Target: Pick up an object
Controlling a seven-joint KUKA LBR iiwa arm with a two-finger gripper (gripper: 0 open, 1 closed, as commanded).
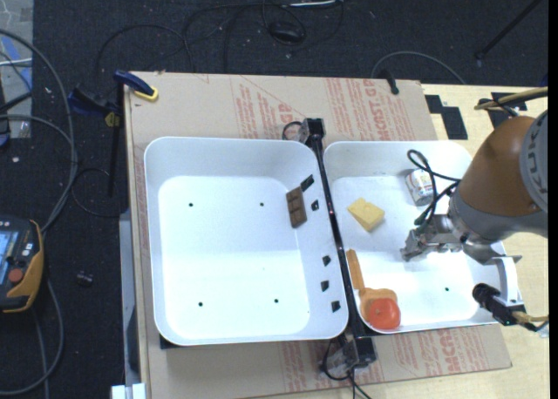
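The right bin (384,162) holds a yellow wedge-shaped block (367,213) near its middle left, a small silver can (421,185) at the back, and an orange-red round object (382,311) on a wooden-handled piece (355,268) at the front left corner. My gripper (417,246) hangs low over the bin floor, right of the yellow block and in front of the can, touching neither. The grey and orange arm (506,181) hides the bin's right side.
A brown bar-shaped piece (296,207) lies in the left bin (174,171) near the divider. A black clamp strip (324,214) runs between the bins. Cables cross the dark floor behind the bench.
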